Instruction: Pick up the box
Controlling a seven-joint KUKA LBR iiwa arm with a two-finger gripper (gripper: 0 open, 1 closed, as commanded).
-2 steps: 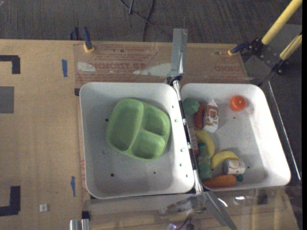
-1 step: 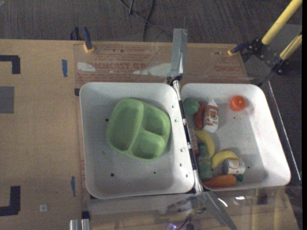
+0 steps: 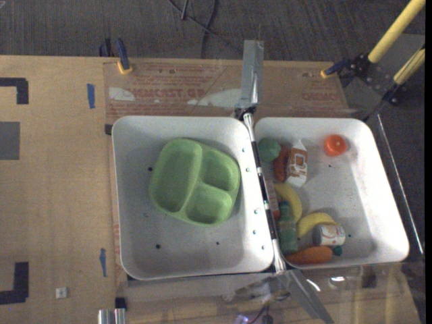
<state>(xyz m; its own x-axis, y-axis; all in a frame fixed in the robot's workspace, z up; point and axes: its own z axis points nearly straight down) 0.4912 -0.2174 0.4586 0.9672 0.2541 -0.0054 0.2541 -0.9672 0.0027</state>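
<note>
The approach is not yet begun: the box [image 3: 297, 165] lies untouched at 11 o'clock in the right bin [image 3: 368, 201], crowded by toy food, so a clean descent is needed.

A plywood bench [image 3: 54, 181] marked with black tape squares [image 3: 15, 90] and blue tape strips [image 3: 90, 96] stands on dark grey carpet [image 3: 304, 12], where a black cable [image 3: 192, 5] loops across the floor. Clamps [image 3: 121, 54] pin a cardboard sheet [image 3: 175, 90] along the bench's far edge, while yellow poles [image 3: 405, 19] slant in at upper right. Light falls evenly and dimly.
</note>
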